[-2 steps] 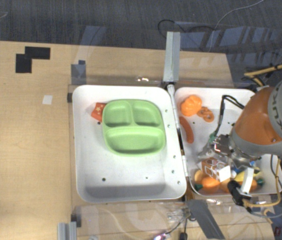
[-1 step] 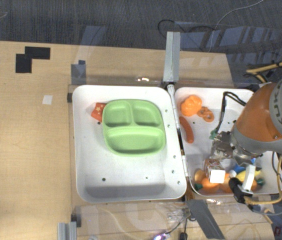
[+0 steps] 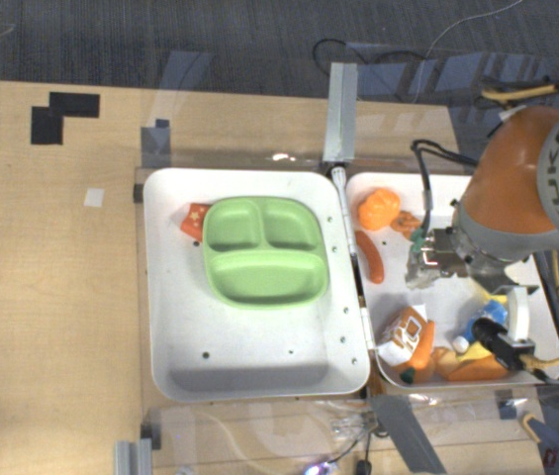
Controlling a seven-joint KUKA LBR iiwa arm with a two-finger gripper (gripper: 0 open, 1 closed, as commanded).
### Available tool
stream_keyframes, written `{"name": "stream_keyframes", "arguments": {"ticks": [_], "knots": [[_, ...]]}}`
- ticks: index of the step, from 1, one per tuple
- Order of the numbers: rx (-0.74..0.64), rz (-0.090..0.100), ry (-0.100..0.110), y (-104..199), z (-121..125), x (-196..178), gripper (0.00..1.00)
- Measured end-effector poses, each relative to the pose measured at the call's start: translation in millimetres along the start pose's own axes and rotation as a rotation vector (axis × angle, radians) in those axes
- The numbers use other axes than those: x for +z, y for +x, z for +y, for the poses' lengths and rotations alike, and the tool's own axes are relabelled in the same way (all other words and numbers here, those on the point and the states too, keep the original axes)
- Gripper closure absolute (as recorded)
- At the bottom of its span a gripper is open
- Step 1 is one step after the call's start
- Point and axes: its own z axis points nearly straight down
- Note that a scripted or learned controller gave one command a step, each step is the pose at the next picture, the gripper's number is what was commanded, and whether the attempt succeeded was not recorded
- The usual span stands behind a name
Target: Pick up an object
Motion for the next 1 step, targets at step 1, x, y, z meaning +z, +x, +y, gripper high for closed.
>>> {"name": "stream_keyframes", "arguments": {"ticks": [1], "knots": [[0.000, 0.000, 0.000, -0.1, 0.0, 0.1, 0.00]]}}
